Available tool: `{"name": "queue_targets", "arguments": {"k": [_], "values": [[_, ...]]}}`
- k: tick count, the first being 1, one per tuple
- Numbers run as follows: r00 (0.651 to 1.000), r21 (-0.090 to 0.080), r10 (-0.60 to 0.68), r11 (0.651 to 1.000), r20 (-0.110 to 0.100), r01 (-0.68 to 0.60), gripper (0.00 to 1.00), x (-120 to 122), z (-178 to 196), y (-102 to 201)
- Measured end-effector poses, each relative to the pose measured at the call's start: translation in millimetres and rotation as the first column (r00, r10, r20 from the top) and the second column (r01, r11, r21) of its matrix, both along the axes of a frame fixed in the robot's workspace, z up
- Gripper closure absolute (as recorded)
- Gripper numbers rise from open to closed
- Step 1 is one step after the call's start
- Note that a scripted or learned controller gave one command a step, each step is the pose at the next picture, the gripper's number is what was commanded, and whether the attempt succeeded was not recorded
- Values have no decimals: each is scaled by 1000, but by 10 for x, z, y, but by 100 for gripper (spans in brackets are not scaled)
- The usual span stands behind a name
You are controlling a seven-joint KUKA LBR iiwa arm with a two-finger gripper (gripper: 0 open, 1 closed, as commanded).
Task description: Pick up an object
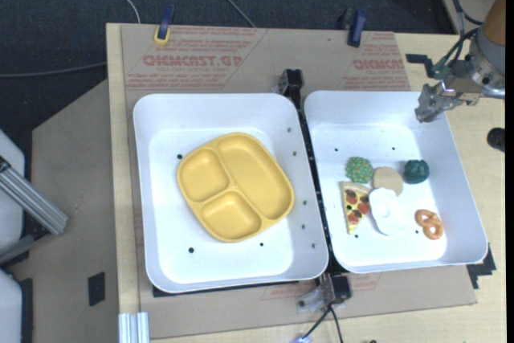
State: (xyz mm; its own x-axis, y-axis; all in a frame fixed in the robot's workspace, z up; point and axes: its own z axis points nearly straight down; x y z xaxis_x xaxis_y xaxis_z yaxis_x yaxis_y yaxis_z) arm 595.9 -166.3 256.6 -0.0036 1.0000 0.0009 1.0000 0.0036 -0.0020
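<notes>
The gripper is hanging over the right bin's one o'clock corner; open or closed, I cannot tell. The food toys are sitting at five o'clock: pizza slice, pretzel, broccoli.

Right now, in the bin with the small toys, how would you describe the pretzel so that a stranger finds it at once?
Look at the right white bin, the one beside the bin that holds the yellow divided plate. The toys lie in a cluster in its lower half, and the pretzel lies at the cluster's right end, nearest the bin's lower right corner. It alone is orange-brown and twisted into loops with holes.
</notes>
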Motion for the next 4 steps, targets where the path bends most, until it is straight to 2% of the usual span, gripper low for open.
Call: {"name": "queue_targets", "arguments": {"k": [1,3,4], "values": [[1000,0,2,1000,2,-2,100,77,57,507],[1000,0,-2,1000,0,2,100,147,-229,1558],[1000,-1,-2,1000,4,2,100,230,-168,2041]]}}
